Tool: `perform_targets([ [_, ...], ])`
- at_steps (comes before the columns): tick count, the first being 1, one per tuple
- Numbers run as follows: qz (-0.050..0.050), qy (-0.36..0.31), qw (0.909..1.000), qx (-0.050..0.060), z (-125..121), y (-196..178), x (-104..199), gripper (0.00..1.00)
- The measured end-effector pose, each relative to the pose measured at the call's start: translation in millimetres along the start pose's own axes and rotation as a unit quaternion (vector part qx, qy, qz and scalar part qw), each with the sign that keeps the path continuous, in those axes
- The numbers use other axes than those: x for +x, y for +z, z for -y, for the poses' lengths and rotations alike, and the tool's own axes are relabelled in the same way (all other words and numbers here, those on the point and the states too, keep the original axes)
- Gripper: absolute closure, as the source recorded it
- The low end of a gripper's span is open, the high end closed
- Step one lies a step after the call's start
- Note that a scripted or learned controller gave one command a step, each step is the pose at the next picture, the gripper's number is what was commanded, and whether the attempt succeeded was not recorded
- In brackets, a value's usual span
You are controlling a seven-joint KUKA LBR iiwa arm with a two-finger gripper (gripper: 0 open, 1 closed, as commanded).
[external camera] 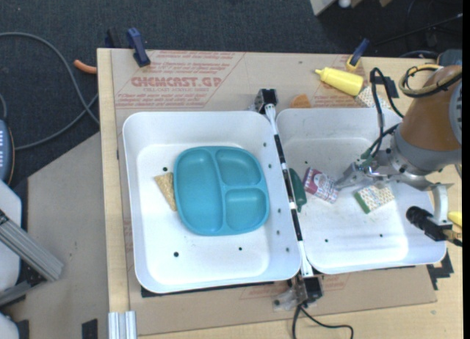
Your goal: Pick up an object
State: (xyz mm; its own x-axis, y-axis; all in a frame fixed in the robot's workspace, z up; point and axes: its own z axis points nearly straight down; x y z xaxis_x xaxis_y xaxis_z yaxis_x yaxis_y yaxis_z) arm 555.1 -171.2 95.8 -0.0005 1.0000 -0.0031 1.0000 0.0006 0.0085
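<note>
Two white bins sit side by side on the bench. The left bin (147, 205) holds a blue plate (220, 189) with three parts, lying flat in the middle. A tan cracker-like piece (166, 186) pokes out from under the plate at its nine o'clock edge.

In the right bin (352, 249), a small packet with dark red and white print (321, 185) lies near the left wall. A green stick-shaped thing (296, 187) lies against that wall, at nine o'clock from the packet. A small green and white packet (374, 197) lies at three o'clock from the red one.

The arm comes in from three o'clock. Its gripper (352, 176) is low in the right bin, between the two packets and just above them. I cannot tell how it is set.

A yellow thing (341, 79) lies on the bench at twelve o'clock from the right bin.
</note>
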Motion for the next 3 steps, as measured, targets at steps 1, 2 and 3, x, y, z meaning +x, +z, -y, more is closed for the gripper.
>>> perform_targets([
  [1,-0.001,0.0,1.0,0.003,-18.3,-66.2,-29.8,0.0],
  [2,-0.002,-0.001,1.0,0.003,-49.1,-100.4,51.3,0.0],
  [3,-0.002,0.0,1.0,0.005,-58.3,-88.5,84.7,0.0],
])
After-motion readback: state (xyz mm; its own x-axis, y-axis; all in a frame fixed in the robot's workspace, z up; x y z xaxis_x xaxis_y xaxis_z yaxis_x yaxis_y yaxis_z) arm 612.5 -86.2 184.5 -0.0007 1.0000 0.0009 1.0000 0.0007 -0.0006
